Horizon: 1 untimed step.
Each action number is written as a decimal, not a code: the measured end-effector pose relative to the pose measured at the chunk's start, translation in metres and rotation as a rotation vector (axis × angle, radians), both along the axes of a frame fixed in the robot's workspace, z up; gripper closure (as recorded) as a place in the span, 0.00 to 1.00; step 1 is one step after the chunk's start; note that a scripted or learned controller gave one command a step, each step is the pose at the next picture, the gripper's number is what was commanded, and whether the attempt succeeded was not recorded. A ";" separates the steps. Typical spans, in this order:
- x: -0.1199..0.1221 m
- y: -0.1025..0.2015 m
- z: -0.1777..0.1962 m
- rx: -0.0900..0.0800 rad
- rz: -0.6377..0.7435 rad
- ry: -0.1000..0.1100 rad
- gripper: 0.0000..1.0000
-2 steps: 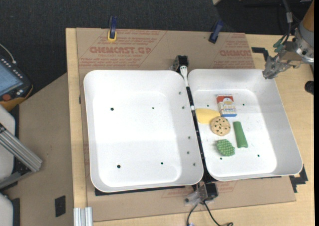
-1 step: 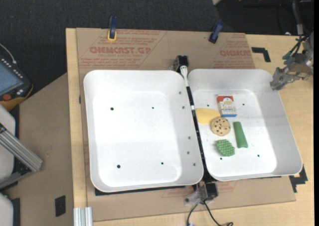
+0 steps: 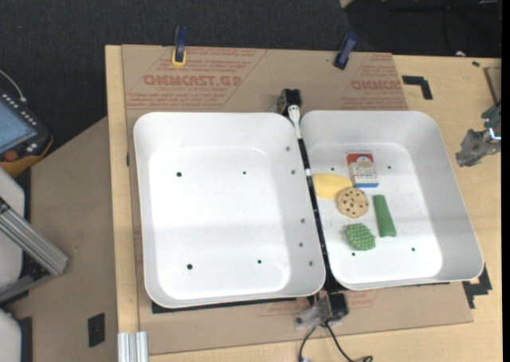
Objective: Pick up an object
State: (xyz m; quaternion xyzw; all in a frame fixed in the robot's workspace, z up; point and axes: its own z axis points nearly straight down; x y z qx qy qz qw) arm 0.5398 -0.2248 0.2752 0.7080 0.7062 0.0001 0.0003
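Objects for picking lie clustered in the right shallow white plastic bin (image 3: pixel 446 193): a red-and-white small carton (image 3: pixel 361 167), a yellow rounded wedge (image 3: pixel 330 185), a round tan speckled cookie (image 3: pixel 352 203), a green stick (image 3: pixel 384 215) and a green knobbly clump (image 3: pixel 359 237). They sit close together near its left wall, well apart from the grey gripper (image 3: pixel 480 143) at the bench's right edge, outside the bin; whether it is apart or together I cannot tell. The left white bin (image 3: pixel 151 193) sits beside it, likely for drop-offs.

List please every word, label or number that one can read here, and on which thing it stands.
"CHEMCAST GP": red print on the brown board under the bins, upper left; it repeats at the upper right, partly legible.
Small red and white box in the right bin: it bears print, too small to read.
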 end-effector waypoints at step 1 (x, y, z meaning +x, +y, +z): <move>-0.051 0.001 0.007 0.002 0.000 0.003 1.00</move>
